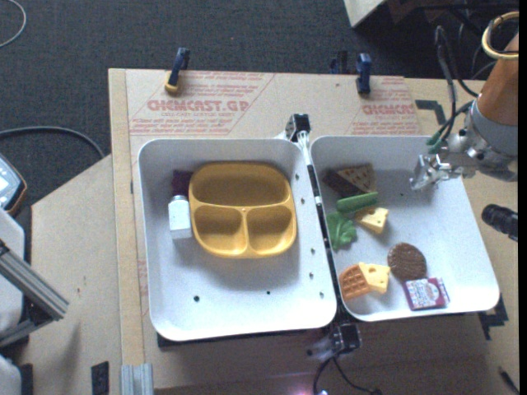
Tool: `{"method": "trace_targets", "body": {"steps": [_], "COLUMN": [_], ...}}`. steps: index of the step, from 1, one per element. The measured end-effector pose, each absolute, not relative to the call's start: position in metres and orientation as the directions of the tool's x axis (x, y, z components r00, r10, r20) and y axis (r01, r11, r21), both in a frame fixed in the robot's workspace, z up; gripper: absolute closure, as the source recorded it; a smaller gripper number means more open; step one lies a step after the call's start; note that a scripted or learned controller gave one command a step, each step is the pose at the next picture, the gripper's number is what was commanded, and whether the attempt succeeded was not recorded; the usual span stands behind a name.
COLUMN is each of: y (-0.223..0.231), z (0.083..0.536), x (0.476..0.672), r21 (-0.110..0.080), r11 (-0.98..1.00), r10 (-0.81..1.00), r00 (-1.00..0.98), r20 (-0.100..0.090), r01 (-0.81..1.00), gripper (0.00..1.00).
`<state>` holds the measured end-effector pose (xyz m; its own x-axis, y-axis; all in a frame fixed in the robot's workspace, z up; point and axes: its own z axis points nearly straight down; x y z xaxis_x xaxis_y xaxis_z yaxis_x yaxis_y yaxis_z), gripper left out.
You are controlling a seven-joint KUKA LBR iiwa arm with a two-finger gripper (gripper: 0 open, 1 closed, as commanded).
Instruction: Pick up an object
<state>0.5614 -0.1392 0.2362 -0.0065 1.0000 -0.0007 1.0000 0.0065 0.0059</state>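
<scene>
Over the right shallow white bin (pixel 482 245), from the fixed camera above the worktop, the metal two-finger tool (pixel 423 174) hangs near the far right wall, nothing between its tips; whether they sit apart or together I cannot tell. Candidates lie well apart from it: pale yellow cheese wedge (pixel 375 219), green bean pod (pixel 356 201), round brown cookie (pixel 407 261), waffle piece (pixel 356 281). My call: the cookie sits isolated, so centre above it, descend straight, avoid the crowded cluster of 3 by the divider.
</scene>
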Motion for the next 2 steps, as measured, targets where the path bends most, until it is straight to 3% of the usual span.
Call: {"method": "trace_targets", "body": {"steps": [2], "y": [-0.059], "z": [0.222], "x": [0.627], "r21": [0.005], "r11": [0.004], "r10": [1.000], "r00": [-0.004], "r20": [-0.001], "r01": [1.000], "gripper": [1.00]}}
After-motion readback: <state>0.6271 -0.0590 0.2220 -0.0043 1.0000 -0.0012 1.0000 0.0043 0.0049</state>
